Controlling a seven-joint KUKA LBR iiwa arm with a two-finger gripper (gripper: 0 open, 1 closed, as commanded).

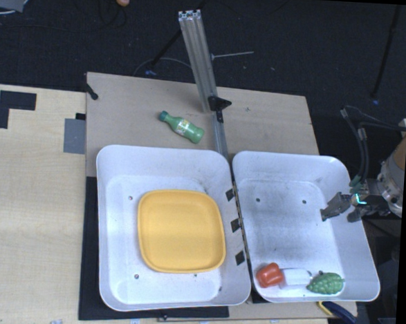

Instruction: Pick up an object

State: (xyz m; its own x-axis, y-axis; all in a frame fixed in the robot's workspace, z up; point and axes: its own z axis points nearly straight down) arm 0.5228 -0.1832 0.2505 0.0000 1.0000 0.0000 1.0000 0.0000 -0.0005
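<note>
- The gripper (340,207) is at the right edge of the right bin (289,219), over its right wall; its dark fingers seem spread apart, with nothing between them.
- In the near part of the right bin lie three things in a row: a red pepper (270,274) on the left, a white object (295,277) in the middle, and a green bumpy object (325,283) on the right.
- The left bin (116,207) holds a yellow plate (181,230), lying flat.
- A green bottle (182,126) lies on its side on the bench (275,121), beyond the left bin.
</note>
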